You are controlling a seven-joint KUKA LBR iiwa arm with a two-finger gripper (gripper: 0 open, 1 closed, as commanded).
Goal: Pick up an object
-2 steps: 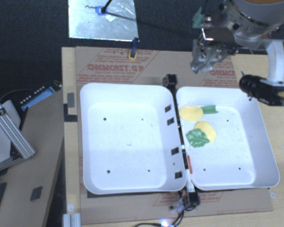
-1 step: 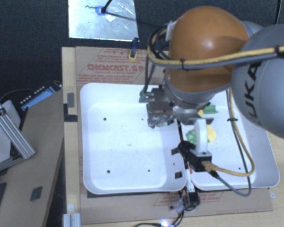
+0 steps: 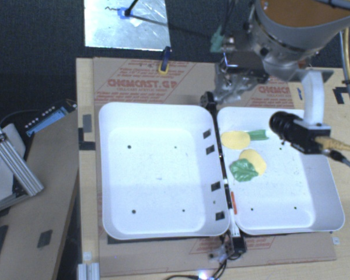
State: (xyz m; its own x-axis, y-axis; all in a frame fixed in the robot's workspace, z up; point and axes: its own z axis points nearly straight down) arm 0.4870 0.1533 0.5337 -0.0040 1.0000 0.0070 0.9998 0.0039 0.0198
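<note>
In the right white bin [image 3: 291, 212], near its left wall, lie a few small toys. A flat yellow piece [image 3: 235, 139] has a green stem [image 3: 258, 135] pointing right. Just below it, a second yellow piece [image 3: 255, 158] touches a crumpled green leafy piece [image 3: 243, 170]. My gripper [image 3: 228, 92] hangs under the grey wrist, above the back edge of the bench where the two bins meet, up and left of the toys and apart from them. It is blurred and partly hidden by the wrist.
The left white bin [image 3: 151, 168] sits beside the right one, with black clips along the divider [image 3: 220, 162]. A black cylinder [image 3: 294, 132] on a white bracket juts over the right bin's back right. A metal sheet [image 3: 125, 13] lies at the back.
</note>
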